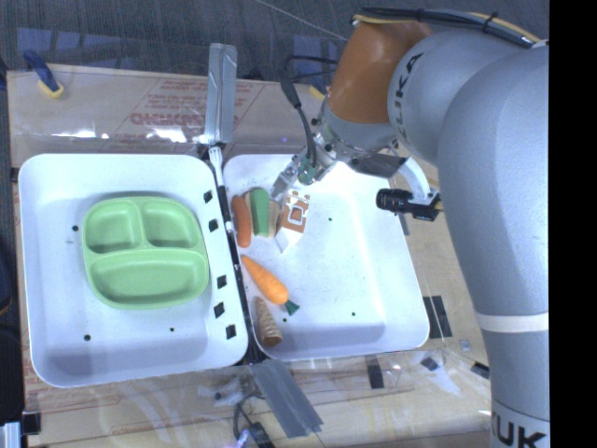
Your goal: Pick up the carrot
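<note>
The carrot [265, 283], orange with a small green tip at its lower right end, lies slantwise near the left wall of the right bin [373, 287]. My gripper [297, 177] hangs over the upper left part of that bin, well above the carrot in the view. It is right over a small white and orange carton [295, 218]. The arm's orange band and grey body cover the bin's upper right corner.
An orange sausage-shaped piece [242, 220] and a green piece [259, 211] lie side by side left of the carton. A brown ridged item [269, 325] sits in the right bin's lower left corner. The left bin [47, 278] holds a green divided plate [145, 250].
</note>
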